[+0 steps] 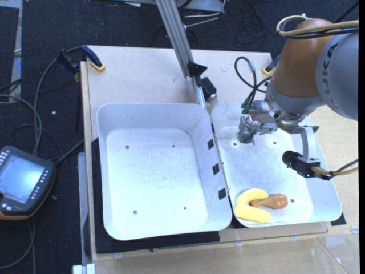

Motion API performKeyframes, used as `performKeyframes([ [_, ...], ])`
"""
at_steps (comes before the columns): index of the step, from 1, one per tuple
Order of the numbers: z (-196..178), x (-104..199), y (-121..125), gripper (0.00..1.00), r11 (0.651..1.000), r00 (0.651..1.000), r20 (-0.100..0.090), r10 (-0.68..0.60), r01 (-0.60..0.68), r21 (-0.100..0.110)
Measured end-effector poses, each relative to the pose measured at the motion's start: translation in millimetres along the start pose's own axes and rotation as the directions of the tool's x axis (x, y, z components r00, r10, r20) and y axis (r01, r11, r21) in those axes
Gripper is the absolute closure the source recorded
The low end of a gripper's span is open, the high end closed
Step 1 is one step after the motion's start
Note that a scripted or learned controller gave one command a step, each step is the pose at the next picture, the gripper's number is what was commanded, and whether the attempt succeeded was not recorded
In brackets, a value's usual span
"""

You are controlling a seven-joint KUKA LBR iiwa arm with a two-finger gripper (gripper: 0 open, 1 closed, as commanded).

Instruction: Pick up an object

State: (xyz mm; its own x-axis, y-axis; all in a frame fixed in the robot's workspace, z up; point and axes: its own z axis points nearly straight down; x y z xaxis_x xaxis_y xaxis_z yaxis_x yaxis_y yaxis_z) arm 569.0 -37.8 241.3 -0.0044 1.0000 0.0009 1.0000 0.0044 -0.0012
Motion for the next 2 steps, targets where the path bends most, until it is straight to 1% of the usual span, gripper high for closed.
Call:
performKeyframes([
  [1,10.3,52.0,-0.7,1.0,1.0,1.0,0.0,0.0,0.0,0.0],
  [2,19.4,100.8,6.2,1.0,1.0,1.0,0.0,0.0,0.0,0.0],
])
